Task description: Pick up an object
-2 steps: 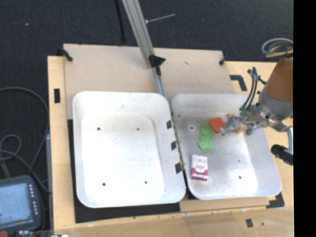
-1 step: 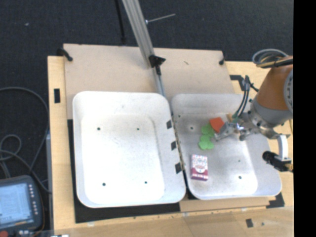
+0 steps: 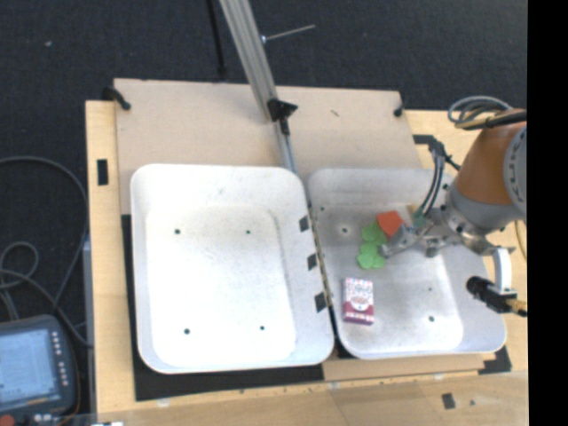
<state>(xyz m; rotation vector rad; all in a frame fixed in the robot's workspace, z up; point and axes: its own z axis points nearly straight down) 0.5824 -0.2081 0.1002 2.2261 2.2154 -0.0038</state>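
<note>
Nothing lifted yet: orange block (image 3: 389, 224), two green pieces (image 3: 371, 247) and small pink-red packet (image 3: 358, 300) all lie in the right bin (image 3: 444, 335). Arm in from 3 o'clock, wrist low, gripper (image 3: 397, 241) just beside block/greens at bin ctr. Jaws: can't tell apart or together at this res.

floor (image 3: 106, 25): dark carpet | bench (image 3: 105, 327): pale wood | cables (image 3: 22, 264): left
</note>
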